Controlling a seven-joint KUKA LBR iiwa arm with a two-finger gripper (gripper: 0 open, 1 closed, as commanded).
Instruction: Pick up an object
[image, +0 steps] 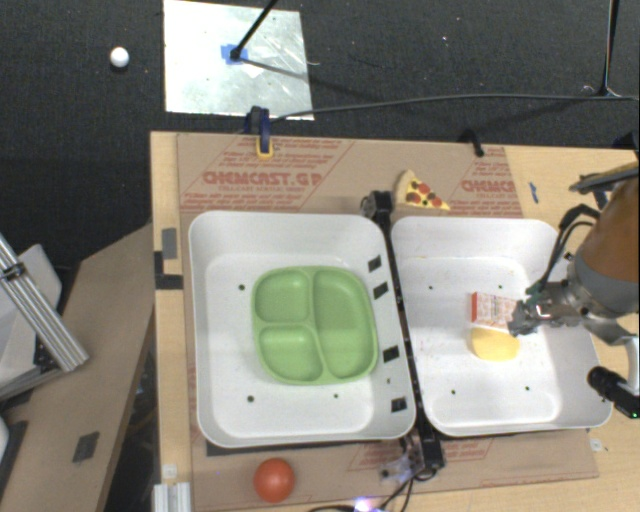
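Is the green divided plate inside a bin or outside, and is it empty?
Inside and empty: the green plate lies flat in the left bin, with nothing in its compartments.

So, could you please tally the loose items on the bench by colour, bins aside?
Green: 1, the divided plate
Yellow: 2, the round piece by the gripper, the pizza slice toy
Red and white: 1, the small packet
Red: 1, the ball
Total: 5

The worktop (330, 165) is carrying two white bins, left (215, 330) and right (450, 250); a pizza-slice toy (421, 192) is lying near its far edge, possibly a tomato (273, 480) at its near edge.
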